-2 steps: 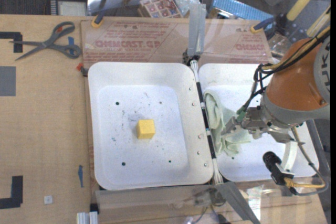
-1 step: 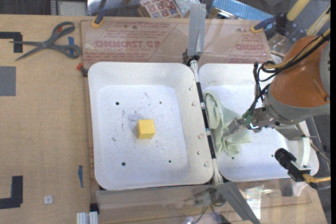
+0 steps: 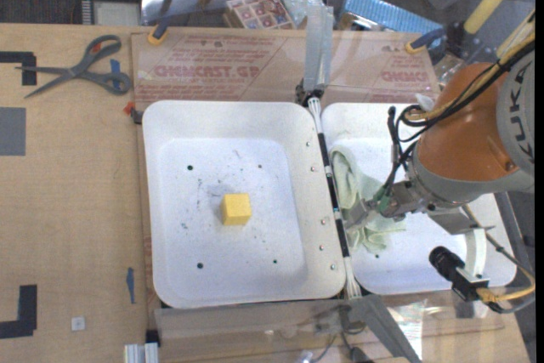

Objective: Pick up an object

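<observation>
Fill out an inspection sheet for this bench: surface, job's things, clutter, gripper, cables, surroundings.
Surface: wooden bench bearing two shallow white bins side by side; the left bin has dark specks on its floor.
Job's things: yellow block near the middle of the left bin; pale green soft object against the left wall of the right bin.
Clutter: scissors on the bench beyond the left bin.
Gripper: gripper low over the right bin at the pale green object; no hold can be confirmed.
Cables: black cables looped along the arm.
Surroundings: boxes and printed cards behind the bench.
</observation>
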{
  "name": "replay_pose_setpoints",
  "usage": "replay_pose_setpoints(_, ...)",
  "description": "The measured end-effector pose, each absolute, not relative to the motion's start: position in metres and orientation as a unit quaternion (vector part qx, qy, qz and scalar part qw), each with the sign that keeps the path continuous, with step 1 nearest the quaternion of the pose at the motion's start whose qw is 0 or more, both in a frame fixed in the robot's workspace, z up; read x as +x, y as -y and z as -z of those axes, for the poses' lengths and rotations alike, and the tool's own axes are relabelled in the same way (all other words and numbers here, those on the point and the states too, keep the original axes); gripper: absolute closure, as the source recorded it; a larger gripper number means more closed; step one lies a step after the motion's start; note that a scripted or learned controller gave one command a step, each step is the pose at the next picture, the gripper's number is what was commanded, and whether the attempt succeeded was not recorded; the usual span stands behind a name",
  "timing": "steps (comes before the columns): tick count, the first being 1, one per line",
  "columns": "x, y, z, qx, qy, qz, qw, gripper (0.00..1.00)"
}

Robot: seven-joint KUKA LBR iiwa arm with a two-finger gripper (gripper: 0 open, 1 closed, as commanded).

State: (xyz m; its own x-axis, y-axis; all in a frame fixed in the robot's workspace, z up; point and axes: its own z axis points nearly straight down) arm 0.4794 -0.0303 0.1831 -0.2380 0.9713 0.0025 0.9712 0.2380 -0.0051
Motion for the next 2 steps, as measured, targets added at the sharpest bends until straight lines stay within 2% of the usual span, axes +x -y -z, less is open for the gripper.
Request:
replay_pose_setpoints(1, 0.495, 0.058, -0.204, -0.436, 0.900, 0.0001, -0.001, 0.00)
replay_pose_setpoints(2, 0.482, 0.027, -0.183, -0.403, 0.915, -0.0005, 0.002, 0.00)
